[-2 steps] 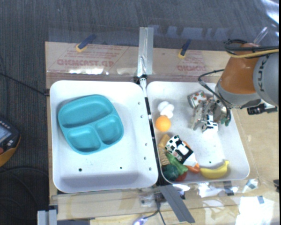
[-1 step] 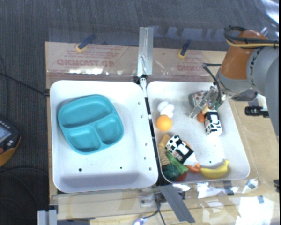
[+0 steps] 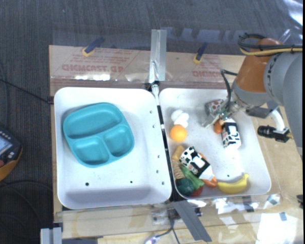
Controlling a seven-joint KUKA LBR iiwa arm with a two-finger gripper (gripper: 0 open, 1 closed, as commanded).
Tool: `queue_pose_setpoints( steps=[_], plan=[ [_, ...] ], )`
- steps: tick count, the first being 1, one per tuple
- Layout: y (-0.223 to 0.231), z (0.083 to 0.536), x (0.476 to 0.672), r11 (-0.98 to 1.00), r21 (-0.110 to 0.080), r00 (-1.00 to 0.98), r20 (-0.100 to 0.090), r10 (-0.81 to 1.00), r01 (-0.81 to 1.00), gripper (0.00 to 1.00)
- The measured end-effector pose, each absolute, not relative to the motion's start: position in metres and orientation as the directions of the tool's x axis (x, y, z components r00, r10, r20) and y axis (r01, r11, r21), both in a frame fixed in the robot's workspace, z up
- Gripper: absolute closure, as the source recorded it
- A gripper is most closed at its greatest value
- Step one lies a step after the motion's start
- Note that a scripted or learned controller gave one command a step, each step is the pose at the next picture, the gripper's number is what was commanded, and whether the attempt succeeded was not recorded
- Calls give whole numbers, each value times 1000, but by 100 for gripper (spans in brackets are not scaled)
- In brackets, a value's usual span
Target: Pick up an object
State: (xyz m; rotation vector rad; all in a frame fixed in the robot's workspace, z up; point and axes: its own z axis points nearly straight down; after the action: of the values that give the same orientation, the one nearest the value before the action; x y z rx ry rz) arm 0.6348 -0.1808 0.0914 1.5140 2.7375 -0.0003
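The right bin (image 3: 254, 151) holds several toy items. A white piece (image 3: 180, 118) and an orange ball (image 3: 178, 133) lie near its left wall. A black-and-white cow-patterned box (image 3: 194, 161) sits lower, beside green and red vegetables (image 3: 189, 185) and a yellow banana (image 3: 233, 184). A black-and-white bottle (image 3: 231, 134) lies at the upper right with a small orange-red item (image 3: 218, 126) at its top left. My gripper (image 3: 217, 115) hangs low in the bin's upper right part, right by that small item and the bottle's top end.
The left bin (image 3: 76, 184) holds a teal divided plate (image 3: 97, 133). A metal divider post (image 3: 157, 55) stands behind the bins. The grey arm with its orange band (image 3: 254, 70) reaches in over the right bin's far right corner.
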Motion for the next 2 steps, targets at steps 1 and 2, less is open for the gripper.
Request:
queue_pose_setpoints(
  steps=[1,2],
  plan=[
    [-132,220,660,322,-1,-322,-4,947,947,100],
    [-117,97,581,474,-1,-474,0,881,881,100]
  ],
)
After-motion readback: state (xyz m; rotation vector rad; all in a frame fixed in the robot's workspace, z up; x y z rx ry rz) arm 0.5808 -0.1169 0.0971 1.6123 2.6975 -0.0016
